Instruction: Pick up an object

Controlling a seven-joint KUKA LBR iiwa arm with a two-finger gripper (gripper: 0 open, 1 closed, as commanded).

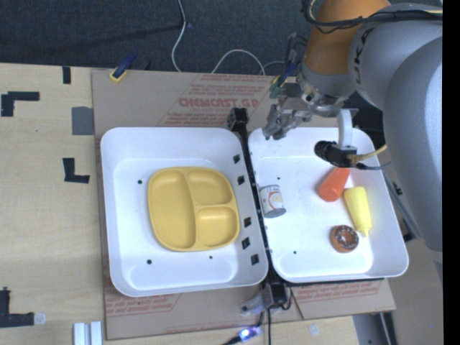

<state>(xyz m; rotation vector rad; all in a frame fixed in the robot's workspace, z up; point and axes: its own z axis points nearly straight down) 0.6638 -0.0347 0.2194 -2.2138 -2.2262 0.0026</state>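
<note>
Arm: grey KUKA w/ orange band, enters from right of view, wrist over far edge of right bin (388, 264).
Gripper (277, 129): hangs at far-left corner of right bin, just beside the divider btwn bins. Nothing seen btwn fingers.
Jaws: short dark fingers point down; too small and cluttered to read, cannot tell if apart or together.
Left bin (122, 264): holds one yellow divided plate (192, 208), three compartments, lying flat approx. centre of bin.
Right bin contents: four objs, none touched by gripper.
Can (272, 200): small silver tin, near left wall of right bin, mid-depth; nearest obj to gripper but clearly apart from it.
Orange item (333, 184): carrot-like, tilted, right-centre of bin, just below a black fitting on the arm's cable.
Yellow item (359, 208): banana-like, just beside orange item on its right, touching or nearly so.
Donut (345, 238): brown, w/ hole, near-right part of bin, just below yellow item.
Bench: cardboard sheet (208, 99) w/ red print under both bins.
</note>
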